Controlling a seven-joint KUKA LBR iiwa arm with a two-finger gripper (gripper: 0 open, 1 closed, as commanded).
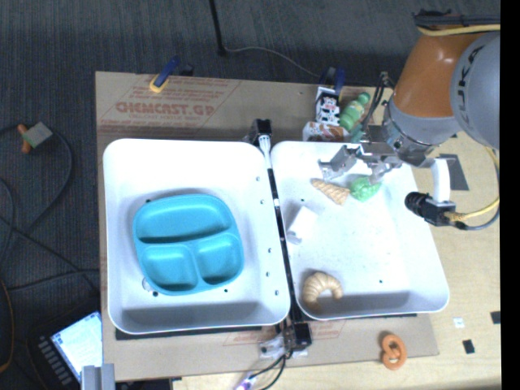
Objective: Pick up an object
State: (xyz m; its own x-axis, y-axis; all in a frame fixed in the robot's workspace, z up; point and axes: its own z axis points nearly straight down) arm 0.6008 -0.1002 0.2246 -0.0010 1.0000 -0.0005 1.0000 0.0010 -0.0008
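In the right bin (422,287) lies a toy ice-cream cone (331,189), tan, with a green scoop (363,188) at its right end. A tan croissant (322,286) rests near the bin's front wall, and a small white piece (299,222) lies by the left wall. My gripper (358,163) hangs over the bin's far part, just above the green scoop, open, with nothing between its fingers. The grey and orange arm (439,71) comes in from the upper right.
The left bin (122,177) holds a blue divided tray (188,240). Behind the right bin stand a small printed box (326,110) and a green toy (353,114). An orange pretzel-shaped toy (393,350) lies on the bench in front.
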